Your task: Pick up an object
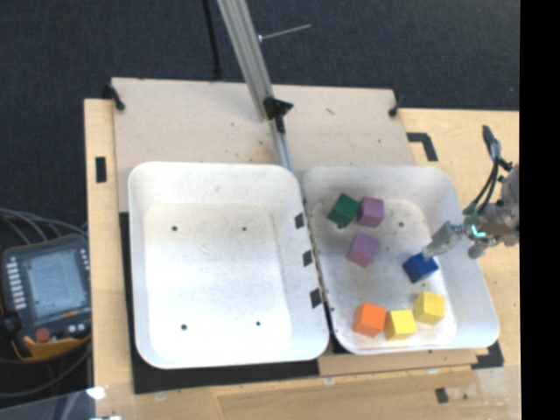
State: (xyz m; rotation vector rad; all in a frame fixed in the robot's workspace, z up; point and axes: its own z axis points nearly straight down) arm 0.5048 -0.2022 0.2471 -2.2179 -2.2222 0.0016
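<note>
The right bin [455, 191] holds several small cubes. A green cube [344, 210] and a purple cube [372, 210] sit side by side at its back, with a second purple cube [362, 249] in front of them. An orange cube [370, 318], a yellow cube [401, 324] and another yellow cube [430, 307] line the front. A blue cube [420, 267] lies toward the right. My gripper [458, 244] hangs over the bin's right wall, open, with one finger [440, 237] just above and right of the blue cube. Nothing sits between the fingers.
The left bin [140, 234] stands beside the right one. A slanted metal rail [249, 55] runs from the top down to the gap between the bins. A teach pendant [48, 287] rests off the bench at the left.
</note>
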